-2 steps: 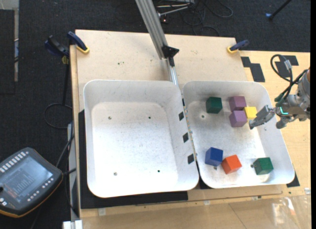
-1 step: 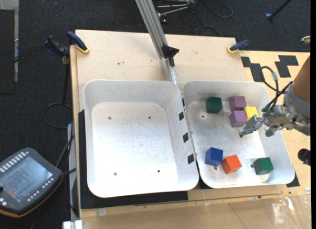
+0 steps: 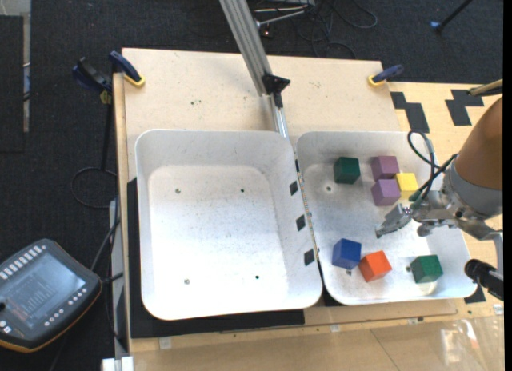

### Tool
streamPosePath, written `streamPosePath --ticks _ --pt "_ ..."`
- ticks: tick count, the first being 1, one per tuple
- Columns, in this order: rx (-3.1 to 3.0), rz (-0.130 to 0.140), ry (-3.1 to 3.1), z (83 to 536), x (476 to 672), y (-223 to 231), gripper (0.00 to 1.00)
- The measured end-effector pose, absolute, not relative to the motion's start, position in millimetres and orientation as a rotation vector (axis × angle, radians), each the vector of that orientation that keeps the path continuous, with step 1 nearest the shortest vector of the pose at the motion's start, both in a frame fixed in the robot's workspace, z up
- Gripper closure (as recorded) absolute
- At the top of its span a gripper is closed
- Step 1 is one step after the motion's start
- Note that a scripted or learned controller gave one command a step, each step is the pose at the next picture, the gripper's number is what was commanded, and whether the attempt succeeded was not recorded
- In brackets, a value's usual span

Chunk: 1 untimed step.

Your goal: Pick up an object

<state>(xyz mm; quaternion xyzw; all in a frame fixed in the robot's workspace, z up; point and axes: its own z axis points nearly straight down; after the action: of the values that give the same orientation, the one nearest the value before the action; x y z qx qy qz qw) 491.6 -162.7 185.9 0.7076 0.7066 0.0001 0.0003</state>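
Black carpet floor (image 3: 64,9); pale bench (image 3: 200,89); cables (image 3: 344,5); teach pendant (image 3: 40,293).

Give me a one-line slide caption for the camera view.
KUKA arm's gripper hovers in the right bin among seven coloured blocks, beside the purple block.

Bright, even overhead light, no hard glare. White bins (image 3: 216,217) run near overexposed, speckle still readable. Shadows short and soft: a dark sliver under the bins' lower edge, small ones beside the cubes (image 3: 364,265). Dark floor (image 3: 64,41) at upper left loses detail. Overall slightly soft, low-res; arm (image 3: 480,161) at right edge mildly blurred.
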Motion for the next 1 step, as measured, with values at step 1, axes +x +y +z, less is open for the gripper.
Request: streamPosePath --ticks 1 --pt "2.225 -0.003 2.222 141.1 495.4 -166.6 0.0"
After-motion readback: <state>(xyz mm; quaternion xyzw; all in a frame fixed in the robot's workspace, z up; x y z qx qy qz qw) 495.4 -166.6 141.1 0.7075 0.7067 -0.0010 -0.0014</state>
